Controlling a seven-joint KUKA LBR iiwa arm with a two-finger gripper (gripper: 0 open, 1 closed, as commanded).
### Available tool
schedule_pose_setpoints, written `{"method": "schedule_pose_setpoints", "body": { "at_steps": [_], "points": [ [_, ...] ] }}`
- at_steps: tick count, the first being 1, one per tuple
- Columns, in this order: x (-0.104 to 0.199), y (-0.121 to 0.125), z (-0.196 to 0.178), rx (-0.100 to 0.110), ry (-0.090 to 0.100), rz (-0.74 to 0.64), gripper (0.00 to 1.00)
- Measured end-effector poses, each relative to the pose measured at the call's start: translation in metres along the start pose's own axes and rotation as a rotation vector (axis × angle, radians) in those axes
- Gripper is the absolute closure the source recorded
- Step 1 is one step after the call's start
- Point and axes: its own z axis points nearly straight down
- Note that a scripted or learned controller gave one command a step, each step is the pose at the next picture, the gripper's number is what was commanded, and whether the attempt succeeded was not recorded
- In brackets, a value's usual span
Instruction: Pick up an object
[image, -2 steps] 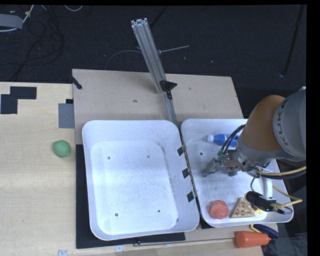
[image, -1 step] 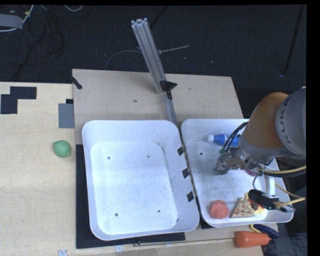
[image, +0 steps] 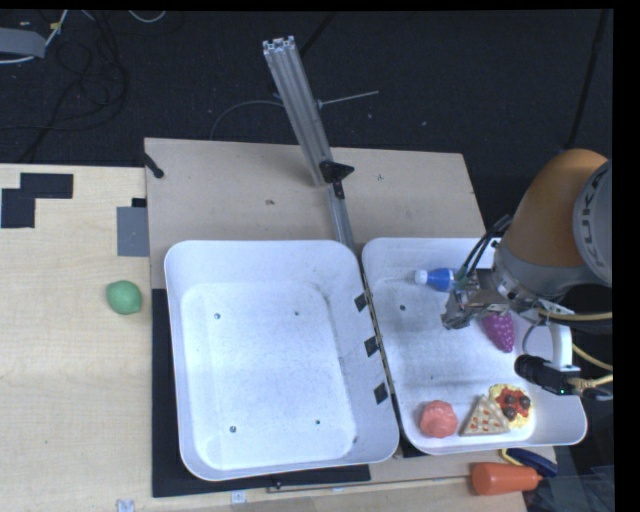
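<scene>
Wooden bench (image: 60, 300) bearing two white bins (image: 200, 262), dark cabled floor beyond, gripper (image: 458, 315) low in right bin, grip state indeterminable, purple grape cluster (image: 499, 329) just beside it

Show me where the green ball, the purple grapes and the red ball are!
Round green ball (image: 125, 297): camera view, its middle.
Purple plastic grape bunch (image: 499, 329): camera view, middle of the bunch.
Round red-orange ball (image: 437, 418): camera view, its middle.
</scene>
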Motion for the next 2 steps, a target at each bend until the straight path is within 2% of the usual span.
{"method": "schedule_pose_setpoints", "body": {
  "at_steps": [2],
  "points": [
    [0.007, -0.004, -0.106, -0.001, 0.000, 0.000, 1.00]
  ]
}}
